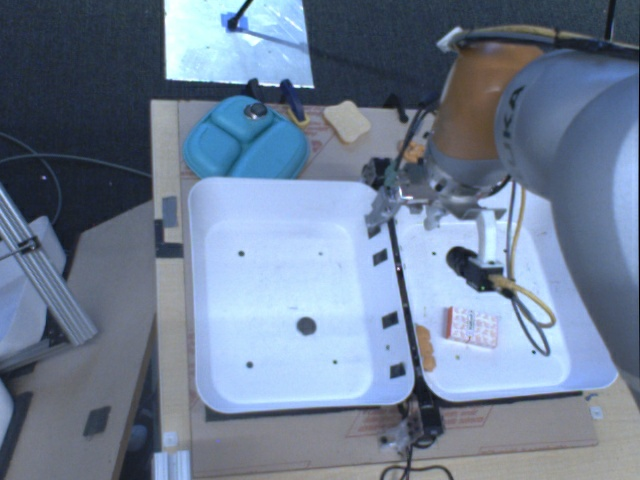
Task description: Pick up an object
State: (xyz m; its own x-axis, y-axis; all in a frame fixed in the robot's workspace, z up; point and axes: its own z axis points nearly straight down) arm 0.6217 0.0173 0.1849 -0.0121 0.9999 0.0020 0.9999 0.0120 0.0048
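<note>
Gripper [400, 196] above the rim between left bin [280, 268] and right bin [545, 353].
Gripper opening: cannot tell. Patterned box [472, 326] lies well apart, bare floor around it.

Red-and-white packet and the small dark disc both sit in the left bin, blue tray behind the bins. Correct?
Not quite. The camera view shows the red-and-white packet in the right bin, not the left. The rest stands: the small dark disc sits in the left bin, and the blue tray lies behind the bins.
</note>
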